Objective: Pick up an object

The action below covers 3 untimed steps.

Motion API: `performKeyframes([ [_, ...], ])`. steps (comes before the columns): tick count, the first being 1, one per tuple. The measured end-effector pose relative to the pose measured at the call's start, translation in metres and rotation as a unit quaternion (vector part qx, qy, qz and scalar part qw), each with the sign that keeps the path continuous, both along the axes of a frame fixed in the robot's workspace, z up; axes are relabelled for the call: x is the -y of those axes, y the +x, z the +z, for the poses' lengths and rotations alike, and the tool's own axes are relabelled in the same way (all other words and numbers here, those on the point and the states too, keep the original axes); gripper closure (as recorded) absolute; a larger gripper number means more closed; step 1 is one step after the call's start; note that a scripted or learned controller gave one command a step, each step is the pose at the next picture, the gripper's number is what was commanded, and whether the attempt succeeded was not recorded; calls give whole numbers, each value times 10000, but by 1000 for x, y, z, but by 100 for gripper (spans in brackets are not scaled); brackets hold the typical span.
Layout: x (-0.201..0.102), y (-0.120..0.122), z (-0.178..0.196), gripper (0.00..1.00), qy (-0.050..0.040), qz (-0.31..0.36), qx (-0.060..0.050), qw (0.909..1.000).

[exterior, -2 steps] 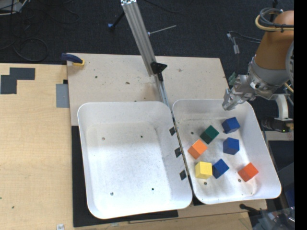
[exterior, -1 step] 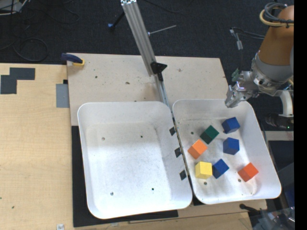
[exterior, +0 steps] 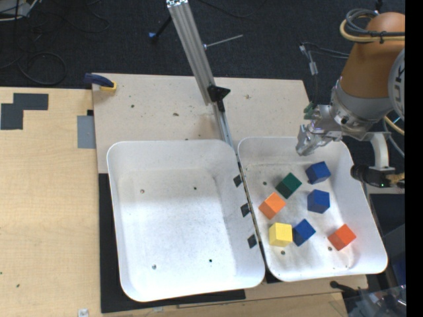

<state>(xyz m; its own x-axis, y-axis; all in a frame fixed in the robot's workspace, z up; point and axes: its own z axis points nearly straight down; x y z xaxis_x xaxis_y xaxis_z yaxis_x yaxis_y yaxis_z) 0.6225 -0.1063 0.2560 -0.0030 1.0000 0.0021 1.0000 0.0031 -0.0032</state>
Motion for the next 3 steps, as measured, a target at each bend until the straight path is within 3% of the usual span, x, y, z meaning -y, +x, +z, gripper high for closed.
performKeyframes([
  [3, -162, -70, -21, 100, 1, 8, -17, 10000],
])
